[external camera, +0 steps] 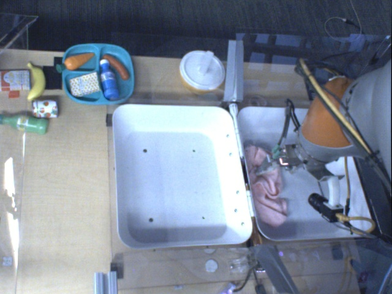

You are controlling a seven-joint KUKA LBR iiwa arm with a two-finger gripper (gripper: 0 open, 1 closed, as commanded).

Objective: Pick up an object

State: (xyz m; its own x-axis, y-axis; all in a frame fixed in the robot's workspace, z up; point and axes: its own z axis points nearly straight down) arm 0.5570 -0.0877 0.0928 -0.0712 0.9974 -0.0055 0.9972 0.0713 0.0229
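Observation:
A crumpled pink cloth (267, 185) lies along the left side of the right bin (306, 225). My gripper (274, 163) reaches in from the right and is down at the cloth's upper part, its tip touching or pressed into the folds. The grey arm with its orange band (327, 124) rises behind it at the right. A fold of pink cloth sits around the gripper tip, but I cannot make out whether it is held.
The left bin (177, 176) lies beside the right one, split by a rim. On the bench at the back left stand a blue divided tray (98, 72) of toy food, a banana (37, 81), a can and a green bottle. A white lidded container (202, 70) sits behind the bins.

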